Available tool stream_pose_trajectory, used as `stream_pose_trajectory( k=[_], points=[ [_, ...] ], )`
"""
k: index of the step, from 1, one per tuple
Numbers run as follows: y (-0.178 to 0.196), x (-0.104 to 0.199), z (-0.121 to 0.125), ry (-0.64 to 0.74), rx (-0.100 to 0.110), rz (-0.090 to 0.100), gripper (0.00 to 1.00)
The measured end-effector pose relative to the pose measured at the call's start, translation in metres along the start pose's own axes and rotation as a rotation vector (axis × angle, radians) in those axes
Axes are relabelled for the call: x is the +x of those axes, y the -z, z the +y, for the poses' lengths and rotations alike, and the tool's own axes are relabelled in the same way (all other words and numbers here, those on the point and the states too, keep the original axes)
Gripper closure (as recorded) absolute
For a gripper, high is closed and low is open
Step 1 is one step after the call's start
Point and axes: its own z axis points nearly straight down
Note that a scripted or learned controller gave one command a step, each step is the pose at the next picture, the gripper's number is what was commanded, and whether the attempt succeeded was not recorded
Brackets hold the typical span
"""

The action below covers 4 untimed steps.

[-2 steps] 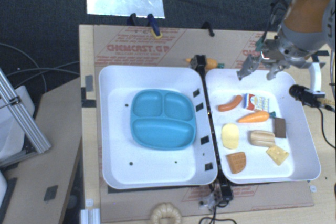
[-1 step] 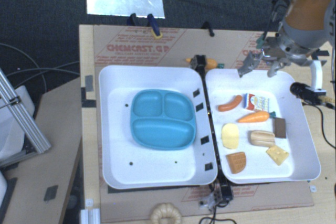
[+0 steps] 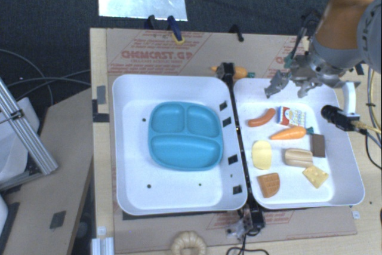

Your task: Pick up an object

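Observation:
The right bin [image 3: 346, 188] holds several toy foods: a sausage [image 3: 261, 118], a small milk carton [image 3: 290, 116], a carrot [image 3: 289, 134], a yellow piece [image 3: 261, 154], a bread roll [image 3: 297, 157], a cheese wedge [image 3: 315, 176], a brown toast slice [image 3: 268, 184] and a dark chocolate bar [image 3: 317, 145]. My gripper [image 3: 290, 85] hangs over the bin's far edge, above and behind the sausage and carton. Its two fingers are spread apart with nothing between them.
The left bin [image 3: 128, 182] carries a blue divided plate [image 3: 184, 135]. A small orange object [image 3: 239, 73] lies just behind the bins' divider. A black camera mount [image 3: 337, 116] sticks out at the right bin's right side. A beige ring [image 3: 188, 243] sits on the bench's front edge.

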Motion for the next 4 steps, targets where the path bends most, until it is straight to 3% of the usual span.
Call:
stream_pose_trajectory(
  k=[2,3,4],
  points=[
    [-0.123,-0.008,-0.002,-0.001,0.002,0.0,0.0],
    [-0.138,-0.008,0.002,0.0,-0.01,-0.001,0.0],
    [-0.128,-0.008,0.003,0.001,-0.013,-0.001,1.0]
  ],
)
